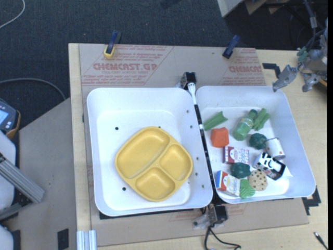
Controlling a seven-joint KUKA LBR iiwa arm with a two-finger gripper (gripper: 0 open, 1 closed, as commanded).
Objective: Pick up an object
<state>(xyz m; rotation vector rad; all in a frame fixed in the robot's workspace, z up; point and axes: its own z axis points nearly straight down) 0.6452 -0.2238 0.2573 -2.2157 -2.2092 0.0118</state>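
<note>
My gripper (297, 80) hangs at the far right, over the bench just beyond the back right corner of the right bin (294, 123). Its two grey fingers stand apart with nothing between them. Toys lie in that bin: a green pea pod (215, 121), an orange-red block (220, 137), a green bottle (244, 127), a green leafy piece (261, 117), a dark green ball (257, 139), a small can (275, 147), a red-and-white carton (237, 154), a black-and-white toy (269, 164) and a cookie (257, 180). All lie below and to the left of the gripper.
The left bin (104, 113) holds a yellow divided plate (153, 163). A black divider (198, 124) runs between the bins. Blue clamps (111, 44) (230, 46) pin the brown board at the back. A cable plug (214, 216) sits at the front edge.
</note>
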